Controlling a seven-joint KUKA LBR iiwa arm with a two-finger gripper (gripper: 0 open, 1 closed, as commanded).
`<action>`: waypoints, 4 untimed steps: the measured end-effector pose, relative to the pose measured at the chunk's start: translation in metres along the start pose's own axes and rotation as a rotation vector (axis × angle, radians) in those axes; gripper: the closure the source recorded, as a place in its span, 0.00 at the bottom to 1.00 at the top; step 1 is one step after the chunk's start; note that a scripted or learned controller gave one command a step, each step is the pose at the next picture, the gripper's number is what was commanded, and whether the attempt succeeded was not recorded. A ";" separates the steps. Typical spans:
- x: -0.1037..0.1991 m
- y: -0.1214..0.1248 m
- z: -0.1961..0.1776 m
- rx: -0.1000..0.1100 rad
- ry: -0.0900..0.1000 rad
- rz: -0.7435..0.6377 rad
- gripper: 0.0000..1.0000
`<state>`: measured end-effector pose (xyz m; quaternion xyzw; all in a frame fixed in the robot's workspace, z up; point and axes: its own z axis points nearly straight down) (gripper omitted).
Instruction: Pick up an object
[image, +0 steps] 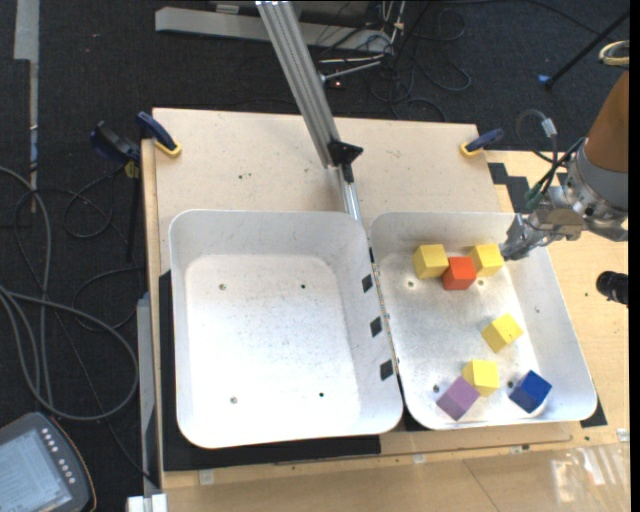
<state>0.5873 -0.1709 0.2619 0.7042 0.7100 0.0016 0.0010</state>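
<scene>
The right bin (560, 330) holds several small blocks. A yellow cube (431, 260), a red cube (459, 272) and another yellow cube (489, 258) lie in a row near its far side. A yellow block (502, 332) lies mid-bin. Near the front sit a yellow cube (482, 374), a purple cube (458, 398) and a blue cube (530, 391). My gripper (519, 246) hangs at the bin's far right edge, just right of the far yellow cube, with nothing visible between its fingers.
The left bin (200, 300) lies beside the right one, with a dark divider strip between them. A grey metal pole (305, 85) slants in from the top to the bins' junction. Clamps sit at the bench's far corners.
</scene>
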 end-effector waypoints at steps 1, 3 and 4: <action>0.059 -0.001 0.012 0.004 0.001 -0.001 1.00; 0.163 0.006 0.027 0.004 0.000 0.001 1.00; 0.215 0.005 0.036 0.006 0.001 0.000 1.00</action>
